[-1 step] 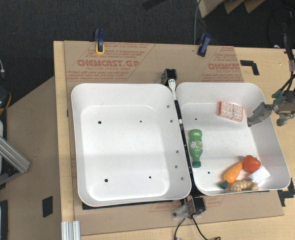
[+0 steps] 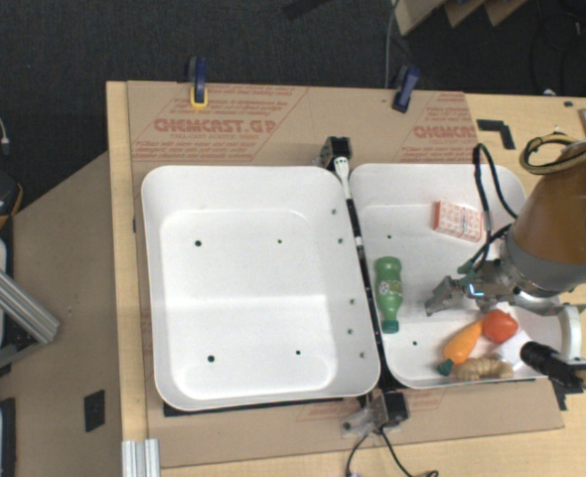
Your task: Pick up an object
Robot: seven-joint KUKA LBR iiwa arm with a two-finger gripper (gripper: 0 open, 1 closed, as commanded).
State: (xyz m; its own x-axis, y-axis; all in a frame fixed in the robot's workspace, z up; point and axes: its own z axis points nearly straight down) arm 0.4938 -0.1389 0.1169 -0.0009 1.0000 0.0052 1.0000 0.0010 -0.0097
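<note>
1. The arm reaches in from the right side, and its tool is low inside the right bin, near the middle of the floor of this bin.
2. The two fingers of the tool seem a little spread, and I see nothing between them, so I judge that it carries no object now. The fingers are small and dark in the view, so this is not fully sure.
3. Several objects lie in the right bin. A green bottle lies against the left wall of the bin. A red and white packet is near the far side. An orange carrot-like toy, a red round toy and a beige knobby piece lie together near the front edge.
4. The left bin sits beside it on the counter.
5. The important relation: the green bottle lies to the left of the tool, near it but not touching. Its long axis runs from far to near, along the wall between the bins.
6. The orange toy is just in front of the tool and is also a near candidate. I think the next move needs a short shift and a descent over one of these two.
</note>
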